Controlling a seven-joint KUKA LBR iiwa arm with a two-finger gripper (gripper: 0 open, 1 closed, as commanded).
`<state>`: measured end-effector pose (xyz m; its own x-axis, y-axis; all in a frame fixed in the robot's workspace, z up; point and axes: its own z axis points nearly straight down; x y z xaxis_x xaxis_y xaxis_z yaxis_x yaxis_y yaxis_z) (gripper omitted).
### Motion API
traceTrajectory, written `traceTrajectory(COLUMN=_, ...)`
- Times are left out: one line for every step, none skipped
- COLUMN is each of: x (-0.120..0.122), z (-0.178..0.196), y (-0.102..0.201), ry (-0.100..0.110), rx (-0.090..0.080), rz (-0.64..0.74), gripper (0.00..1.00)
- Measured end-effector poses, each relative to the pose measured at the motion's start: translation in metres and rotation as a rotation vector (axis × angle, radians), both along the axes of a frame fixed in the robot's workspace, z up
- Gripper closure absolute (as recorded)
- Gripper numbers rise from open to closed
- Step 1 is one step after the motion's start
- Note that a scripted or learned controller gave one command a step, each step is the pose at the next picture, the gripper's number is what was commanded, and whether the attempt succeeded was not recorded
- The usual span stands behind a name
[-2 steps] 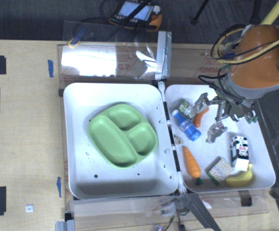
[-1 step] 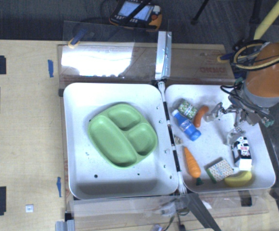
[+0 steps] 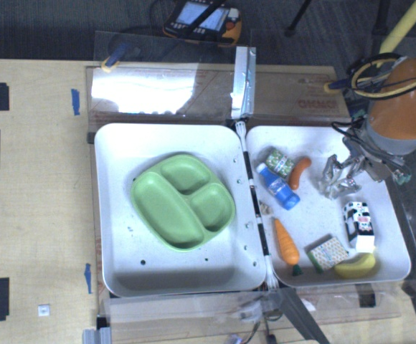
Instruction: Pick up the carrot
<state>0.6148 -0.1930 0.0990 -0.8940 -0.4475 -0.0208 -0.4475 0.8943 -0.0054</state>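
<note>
Jaws on my gripper look parted with nothing between them, poised over the right bin (upper part); the carrot lies well apart by the divider, tip up, beside a patterned card, so I judge the reach not yet begun

Even, bright overhead light; far to my end effector's left, strong glare whitens a clear sheet. Shadows stay soft beneath me. The picture is slightly soft and grainy, the floor dim.
</note>
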Motion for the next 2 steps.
traceTrajectory(x=-0.0118, z=-0.0116, y=-0.0285, ry=0.014, rx=0.0, rz=-0.104, gripper=1.0)
traceTrajectory(x=-0.015, z=-0.0115, y=-0.0232, ry=0.015, rx=0.0, rz=-0.284, gripper=1.0)
